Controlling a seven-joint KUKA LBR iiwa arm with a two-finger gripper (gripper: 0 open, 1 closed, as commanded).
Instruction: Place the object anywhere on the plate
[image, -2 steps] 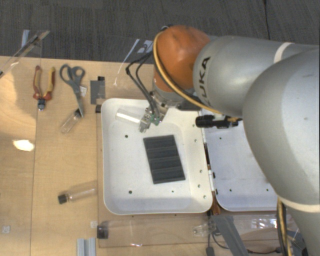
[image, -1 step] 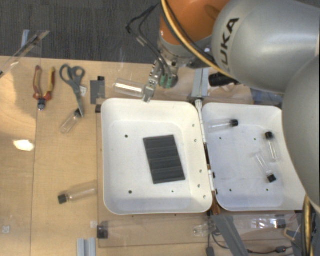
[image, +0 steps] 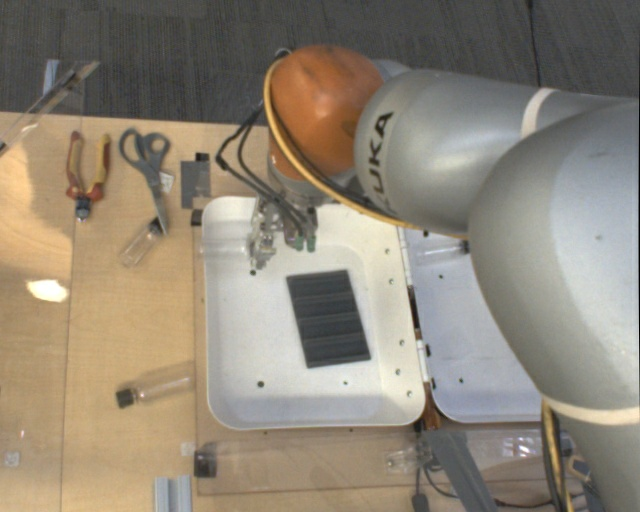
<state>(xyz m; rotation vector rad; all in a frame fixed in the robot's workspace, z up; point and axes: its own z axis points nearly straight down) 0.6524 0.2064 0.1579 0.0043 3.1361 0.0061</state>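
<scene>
Left bin (image: 225, 390): centre of frame, on the worktop (image: 100, 320).
Ribbed plate (image: 328, 318): lying in the left bin, mid-floor.
Right bin (image: 460, 390): just beside the left bin, to its right.
Gripper (image: 272, 240): over the left bin's upper edge, above the plate.
Scissors (image: 150, 165) and pliers (image: 84, 172): upper left, on the worktop.

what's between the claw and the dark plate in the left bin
Nothing: the camera view shows bare white bin floor between the claw and the ridged dark plate.

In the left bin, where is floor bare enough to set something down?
Left bin: bare floor left of the dark plate and in front of it, toward the near wall. The far end is crowded, with the claw hanging beside the plate's far edge.
</scene>
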